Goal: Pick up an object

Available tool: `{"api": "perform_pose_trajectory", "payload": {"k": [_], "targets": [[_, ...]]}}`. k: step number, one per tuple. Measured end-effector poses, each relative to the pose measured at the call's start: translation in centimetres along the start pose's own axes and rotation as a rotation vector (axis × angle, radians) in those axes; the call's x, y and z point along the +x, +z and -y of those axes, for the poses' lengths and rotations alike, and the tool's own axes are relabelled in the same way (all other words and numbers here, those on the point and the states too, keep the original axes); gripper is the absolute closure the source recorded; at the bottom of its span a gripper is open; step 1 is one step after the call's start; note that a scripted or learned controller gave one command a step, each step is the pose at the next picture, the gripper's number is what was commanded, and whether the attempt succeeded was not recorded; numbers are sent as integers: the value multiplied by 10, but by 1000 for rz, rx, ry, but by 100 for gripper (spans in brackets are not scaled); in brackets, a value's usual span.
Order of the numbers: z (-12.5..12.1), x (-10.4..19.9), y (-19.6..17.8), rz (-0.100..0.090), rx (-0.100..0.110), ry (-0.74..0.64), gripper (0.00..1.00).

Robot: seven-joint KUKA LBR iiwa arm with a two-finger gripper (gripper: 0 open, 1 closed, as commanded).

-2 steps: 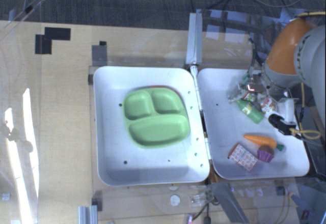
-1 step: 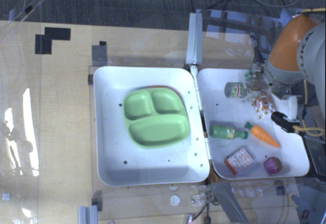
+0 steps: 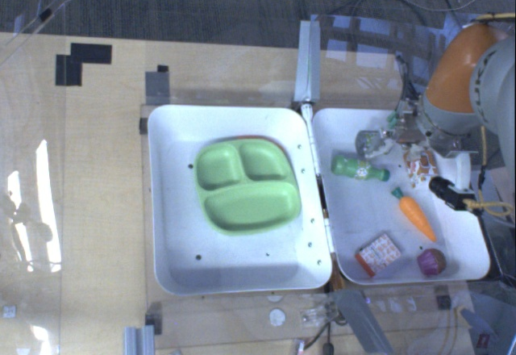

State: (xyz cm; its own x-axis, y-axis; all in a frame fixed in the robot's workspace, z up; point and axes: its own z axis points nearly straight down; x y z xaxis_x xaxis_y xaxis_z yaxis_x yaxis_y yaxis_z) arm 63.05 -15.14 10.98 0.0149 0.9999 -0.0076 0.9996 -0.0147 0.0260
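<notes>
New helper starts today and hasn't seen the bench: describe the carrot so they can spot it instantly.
Look at the right-hand white bin, the one the arm reaches into. The carrot lies near its middle right, below the green bottle and above the purple onion. It is the only orange, tapered thing there, with a small green tip at its upper left end.

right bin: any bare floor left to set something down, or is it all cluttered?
Right bin: bare floor along its left side, below the green bottle and left of the patterned box. A smaller patch lies between box and carrot. Crowded: the upper right, where the pincer hangs over the bottle, and the lower right corner with the purple onion.
</notes>
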Motion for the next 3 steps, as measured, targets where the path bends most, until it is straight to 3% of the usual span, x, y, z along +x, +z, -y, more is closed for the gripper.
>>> {"api": "perform_pose_trajectory", "payload": {"k": [1,2,3], "targets": [[-40,26,23,-7,16,-123,0],[-43,28,9,-4,6,-129,100],[-31,45,-61,-7,18,4,100]]}}
